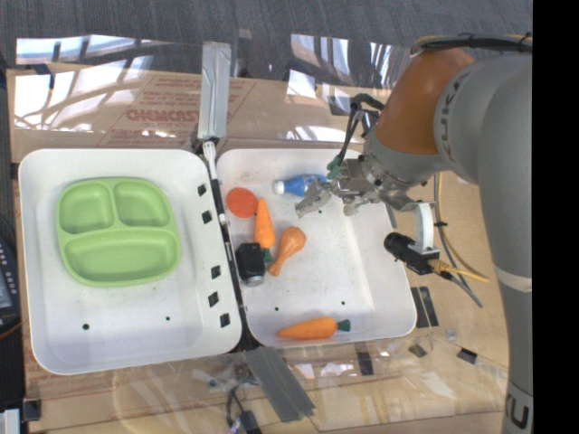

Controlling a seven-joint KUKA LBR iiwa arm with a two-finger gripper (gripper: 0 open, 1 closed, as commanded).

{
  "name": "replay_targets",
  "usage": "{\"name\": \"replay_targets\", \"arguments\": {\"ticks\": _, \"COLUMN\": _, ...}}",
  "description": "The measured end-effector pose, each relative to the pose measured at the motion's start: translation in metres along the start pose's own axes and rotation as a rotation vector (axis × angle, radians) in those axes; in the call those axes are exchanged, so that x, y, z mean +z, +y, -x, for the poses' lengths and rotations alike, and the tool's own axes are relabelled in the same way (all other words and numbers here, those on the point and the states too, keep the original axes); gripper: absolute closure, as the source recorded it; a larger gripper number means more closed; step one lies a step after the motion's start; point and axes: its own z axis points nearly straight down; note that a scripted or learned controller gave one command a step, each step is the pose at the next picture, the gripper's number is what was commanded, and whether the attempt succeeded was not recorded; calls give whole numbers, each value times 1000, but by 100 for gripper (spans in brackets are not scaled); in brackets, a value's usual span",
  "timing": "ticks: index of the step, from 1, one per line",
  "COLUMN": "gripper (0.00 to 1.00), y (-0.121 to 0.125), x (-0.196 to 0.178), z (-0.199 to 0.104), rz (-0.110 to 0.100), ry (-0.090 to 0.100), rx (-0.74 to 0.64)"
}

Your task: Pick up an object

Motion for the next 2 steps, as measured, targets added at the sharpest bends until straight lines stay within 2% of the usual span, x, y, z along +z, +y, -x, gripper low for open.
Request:
{"name": "replay_targets", "arguments": {"ticks": 1, "gripper": 0, "y": 2, "x": 43, "z": -48, "rz": -4, "ry": 1, "rx": 270}}
{"name": "replay_targets", "arguments": {"ticks": 2, "gripper": 0, "y": -3, "x": 106, "z": -54, "rz": 0, "ry": 0, "rx": -52}}
